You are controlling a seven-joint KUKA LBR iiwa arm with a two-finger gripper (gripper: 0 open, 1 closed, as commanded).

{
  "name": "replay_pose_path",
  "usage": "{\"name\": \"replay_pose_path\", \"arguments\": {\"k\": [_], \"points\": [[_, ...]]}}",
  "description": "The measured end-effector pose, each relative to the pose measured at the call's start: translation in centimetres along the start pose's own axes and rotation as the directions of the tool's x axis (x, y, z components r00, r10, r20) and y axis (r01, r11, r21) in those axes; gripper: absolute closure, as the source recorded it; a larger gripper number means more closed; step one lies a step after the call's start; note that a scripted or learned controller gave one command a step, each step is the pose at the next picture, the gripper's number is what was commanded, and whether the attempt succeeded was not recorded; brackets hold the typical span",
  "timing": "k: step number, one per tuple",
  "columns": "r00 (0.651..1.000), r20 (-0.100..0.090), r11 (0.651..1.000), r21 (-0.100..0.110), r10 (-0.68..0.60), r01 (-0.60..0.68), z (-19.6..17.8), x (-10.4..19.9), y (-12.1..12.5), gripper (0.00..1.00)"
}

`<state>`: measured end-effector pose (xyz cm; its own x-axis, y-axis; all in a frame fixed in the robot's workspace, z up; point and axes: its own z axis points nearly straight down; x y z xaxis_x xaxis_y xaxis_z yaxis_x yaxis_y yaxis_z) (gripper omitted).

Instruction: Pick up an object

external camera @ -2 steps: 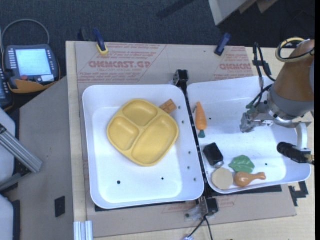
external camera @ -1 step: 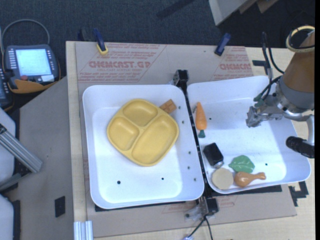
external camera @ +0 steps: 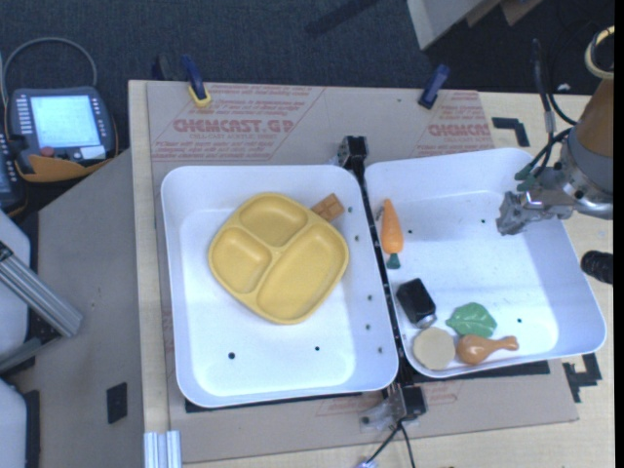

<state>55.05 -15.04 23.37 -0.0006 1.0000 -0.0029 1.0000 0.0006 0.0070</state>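
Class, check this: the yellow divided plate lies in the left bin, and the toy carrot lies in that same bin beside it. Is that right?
Not quite. The yellow plate does lie in the left bin, but the carrot lies in the right bin, along its left wall just past the divider. The camera view shows this.

There are two white bins: a left bin (external camera: 185, 291) and a right bin (external camera: 565, 291). The left bin holds one yellow divided plate (external camera: 279, 257) and one small brown block (external camera: 328, 206) at the plate's far edge. The right bin holds five things: one toy carrot (external camera: 391, 228), one black block (external camera: 416, 300), one green leafy piece (external camera: 472, 318), one tan round disc (external camera: 435, 347) and one orange drumstick (external camera: 485, 348). One arm carries one gripper (external camera: 514, 214).
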Motion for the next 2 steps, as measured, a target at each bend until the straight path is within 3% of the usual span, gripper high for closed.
{"name": "replay_pose_path", "arguments": {"k": [1,2], "points": [[1.0,-0.001,1.0,0.003,0.0,0.0,-1.7,0.0,0.1,1.0],[1.0,-0.005,1.0,0.007,-0.006,0.006,-1.9,5.5,0.4,1.0]]}}
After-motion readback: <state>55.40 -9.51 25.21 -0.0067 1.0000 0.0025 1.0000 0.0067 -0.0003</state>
